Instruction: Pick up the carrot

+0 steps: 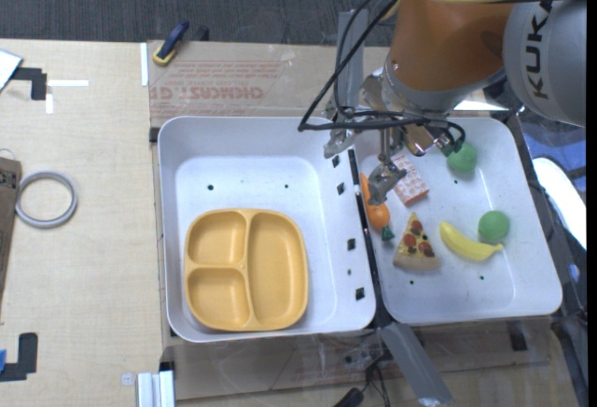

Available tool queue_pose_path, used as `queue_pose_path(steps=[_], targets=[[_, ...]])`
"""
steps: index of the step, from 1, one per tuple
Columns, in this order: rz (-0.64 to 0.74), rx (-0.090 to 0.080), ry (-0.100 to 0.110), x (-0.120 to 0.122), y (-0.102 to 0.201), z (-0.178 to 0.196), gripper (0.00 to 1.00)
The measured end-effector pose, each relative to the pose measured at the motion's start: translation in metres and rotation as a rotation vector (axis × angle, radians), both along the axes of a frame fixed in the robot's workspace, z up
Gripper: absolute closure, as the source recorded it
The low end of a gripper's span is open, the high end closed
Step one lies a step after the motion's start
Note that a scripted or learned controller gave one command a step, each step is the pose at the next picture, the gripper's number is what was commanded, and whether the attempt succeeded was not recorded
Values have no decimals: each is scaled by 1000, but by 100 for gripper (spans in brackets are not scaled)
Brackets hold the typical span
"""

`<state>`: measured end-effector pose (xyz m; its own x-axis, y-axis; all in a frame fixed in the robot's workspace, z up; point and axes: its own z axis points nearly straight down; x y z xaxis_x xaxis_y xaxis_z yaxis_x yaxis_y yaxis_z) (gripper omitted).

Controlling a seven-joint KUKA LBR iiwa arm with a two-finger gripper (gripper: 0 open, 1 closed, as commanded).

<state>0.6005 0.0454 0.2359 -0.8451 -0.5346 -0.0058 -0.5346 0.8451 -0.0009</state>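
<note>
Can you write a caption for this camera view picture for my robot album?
Robot gripper reaches down over the carrot by the right bin's left wall.

The light wooden bench (75, 237) carries two shallow white bins: the left bin (266, 153) and, touching its right side, the right bin (522, 284). Well left of the left bin lies a grey tape ring (43, 199) (flat). Behind that bin rests a blue-and-yellow tool (172, 42).
</note>
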Motion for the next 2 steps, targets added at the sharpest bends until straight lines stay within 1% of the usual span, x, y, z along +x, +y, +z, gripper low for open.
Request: queue_pose_path(steps=[1,2], targets=[[150,-1,5,-59,34,-45,0],[122,-1,1,-50,-16,111,0]])
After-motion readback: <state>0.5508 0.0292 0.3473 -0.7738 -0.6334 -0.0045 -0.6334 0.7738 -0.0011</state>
